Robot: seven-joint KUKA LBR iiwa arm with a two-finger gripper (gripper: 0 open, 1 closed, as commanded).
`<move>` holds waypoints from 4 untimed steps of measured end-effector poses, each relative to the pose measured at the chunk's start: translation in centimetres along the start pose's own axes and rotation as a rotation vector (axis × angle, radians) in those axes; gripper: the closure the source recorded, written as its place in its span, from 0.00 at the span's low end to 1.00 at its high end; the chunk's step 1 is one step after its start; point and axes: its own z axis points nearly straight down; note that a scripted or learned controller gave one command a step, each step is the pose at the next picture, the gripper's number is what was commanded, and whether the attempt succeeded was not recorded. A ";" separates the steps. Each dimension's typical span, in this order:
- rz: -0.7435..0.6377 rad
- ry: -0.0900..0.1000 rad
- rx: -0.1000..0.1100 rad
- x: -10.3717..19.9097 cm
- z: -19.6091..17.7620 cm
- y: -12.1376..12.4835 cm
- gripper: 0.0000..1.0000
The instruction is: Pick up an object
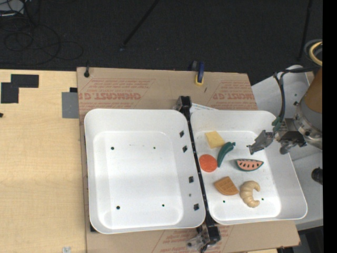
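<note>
The right bin (287, 207) holds several toy foods: a yellow cheese wedge (214, 139), a green pepper (225, 153), a red-orange tomato (208, 163), a watermelon slice (249, 165), a tan toast piece (226, 186) and a croissant (250, 193). My gripper (271, 142) hangs over the bin's upper right part, above and to the right of the watermelon slice. Its fingers (258, 143) are spread apart with nothing between them. It touches none of the foods.
The left bin (95, 167) sits beside the right one, with a black divider clamp (192, 157) between them. Both rest on a cardboard sheet (137, 88). A blue-and-yellow clamp (199, 74) stands at the cardboard's far edge. The arm's body is at the right edge.
</note>
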 end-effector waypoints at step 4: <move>0.004 0.001 0.004 -1.7 18.0 -3.3 1.00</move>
